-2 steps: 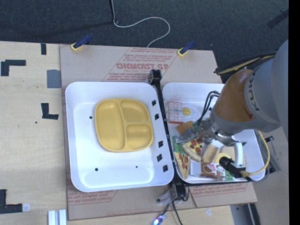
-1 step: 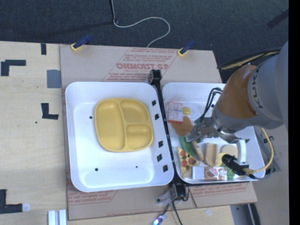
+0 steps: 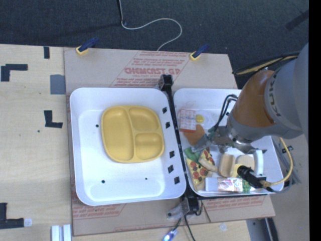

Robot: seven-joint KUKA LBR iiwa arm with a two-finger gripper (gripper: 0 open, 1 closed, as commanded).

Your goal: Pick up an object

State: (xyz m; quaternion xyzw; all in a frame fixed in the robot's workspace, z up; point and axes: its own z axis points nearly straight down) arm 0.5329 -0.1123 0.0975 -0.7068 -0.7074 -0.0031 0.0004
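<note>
Cardboard-backed bench; arm (image 3: pixel 266 104) bends low into right bin (image 3: pixel 273 149); jaw state unclear.

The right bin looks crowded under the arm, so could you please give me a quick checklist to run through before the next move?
1. Arm is over the right bin: ok.
2. Gripper is low among the items near the bin's middle: ok.
3. An object is held by the gripper: cannot tell; the wrist hides it.
4. Target stands apart from its neighbours: not ok; the pizza slice toy, the flat packet and other pieces lie packed together.
5. Left bin holds the yellow divided plate, flat and away from the arm: ok.
</note>
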